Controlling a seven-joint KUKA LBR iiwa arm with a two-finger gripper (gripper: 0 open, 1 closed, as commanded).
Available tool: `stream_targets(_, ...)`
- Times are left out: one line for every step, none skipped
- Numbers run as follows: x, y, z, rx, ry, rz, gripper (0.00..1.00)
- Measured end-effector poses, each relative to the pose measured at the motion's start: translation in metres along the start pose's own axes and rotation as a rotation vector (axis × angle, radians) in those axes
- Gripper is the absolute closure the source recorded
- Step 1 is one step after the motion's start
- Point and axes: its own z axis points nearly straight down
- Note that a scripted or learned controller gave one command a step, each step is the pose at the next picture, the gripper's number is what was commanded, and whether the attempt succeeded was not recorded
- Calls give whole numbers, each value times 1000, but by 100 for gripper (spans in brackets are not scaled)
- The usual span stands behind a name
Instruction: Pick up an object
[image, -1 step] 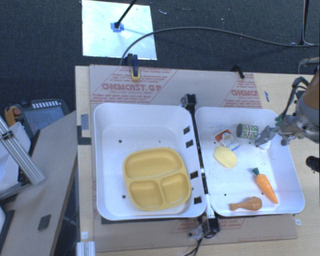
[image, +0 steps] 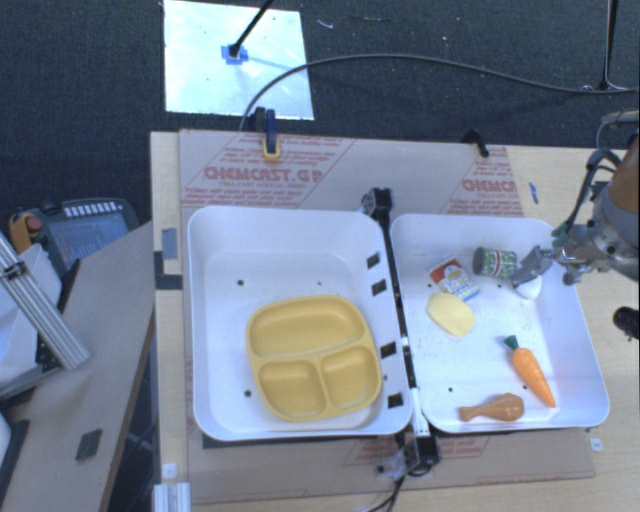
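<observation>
The right bin (image: 590, 385) holds several toy foods. A small dark green can (image: 494, 262) lies on its side near the back. A red and white packet (image: 452, 276) sits left of it, above a pale yellow piece (image: 451, 314). An orange carrot (image: 530, 372) and a brown drumstick (image: 493, 408) lie toward the front. My gripper (image: 533, 270) hangs over the back right part of this bin, just right of the can, and nothing is visibly held in it. A small white object (image: 528, 289) lies right below it.
The left bin (image: 220, 250) holds a yellow divided tray (image: 313, 356). A black clip strip (image: 392, 310) runs between the bins. The grey arm (image: 610, 235) enters from the right over the bench edge. A cable crosses behind the bins.
</observation>
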Motion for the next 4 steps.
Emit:
stream_targets(-4,5,60,2,0,2,0)
stream_targets(-3,5,112,2,0,2,0)
stream_targets(-4,7,98,-4,-2,2,100)
stream_targets(-2,9,55,-3,-1,0,100)
